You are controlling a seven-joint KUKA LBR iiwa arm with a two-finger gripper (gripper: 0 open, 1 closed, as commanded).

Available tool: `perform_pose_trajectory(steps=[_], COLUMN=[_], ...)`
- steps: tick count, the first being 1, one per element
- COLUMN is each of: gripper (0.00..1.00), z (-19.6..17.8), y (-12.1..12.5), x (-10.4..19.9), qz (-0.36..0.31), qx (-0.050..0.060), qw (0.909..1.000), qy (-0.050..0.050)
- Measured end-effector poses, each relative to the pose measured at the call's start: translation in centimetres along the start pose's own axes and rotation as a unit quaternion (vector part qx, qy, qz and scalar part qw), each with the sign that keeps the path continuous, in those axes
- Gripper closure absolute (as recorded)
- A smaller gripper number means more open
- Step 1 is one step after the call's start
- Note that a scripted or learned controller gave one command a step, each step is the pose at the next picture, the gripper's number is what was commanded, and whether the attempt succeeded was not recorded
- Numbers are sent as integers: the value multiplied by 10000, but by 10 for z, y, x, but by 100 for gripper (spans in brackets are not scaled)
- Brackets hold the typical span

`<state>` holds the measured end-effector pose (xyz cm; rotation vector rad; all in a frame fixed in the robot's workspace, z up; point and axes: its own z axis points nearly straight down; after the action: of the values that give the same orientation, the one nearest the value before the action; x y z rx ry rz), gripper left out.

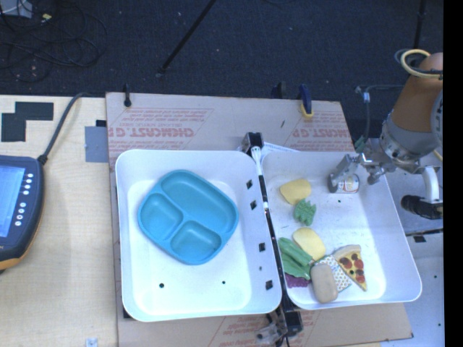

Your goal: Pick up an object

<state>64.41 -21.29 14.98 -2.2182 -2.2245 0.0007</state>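
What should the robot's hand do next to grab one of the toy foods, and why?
Probably slide toward the yellow piece and lower over it. The gripper sits near the right bin's top edge with nothing visibly between its fingers, and that yellow piece, with the small green toy just below it, looks like the closest food.

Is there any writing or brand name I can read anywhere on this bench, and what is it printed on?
"CHICWCAST" or something close to it, in red letters printed upside down on the cardboard sheet behind the left bin; the exact spelling is unsure.
Smaller red lines of print on the same cardboard, above that word, near its right end and along the front edge: too small to read.
The handheld screen at far left: nothing legible.
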Motion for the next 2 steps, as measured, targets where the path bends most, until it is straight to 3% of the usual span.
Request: perform_pose_trajectory(steps=[2], gripper=[0], z=[-1], y=[-1], x=[15], qz=[10], qx=[13], qw=[10000], qy=[6])
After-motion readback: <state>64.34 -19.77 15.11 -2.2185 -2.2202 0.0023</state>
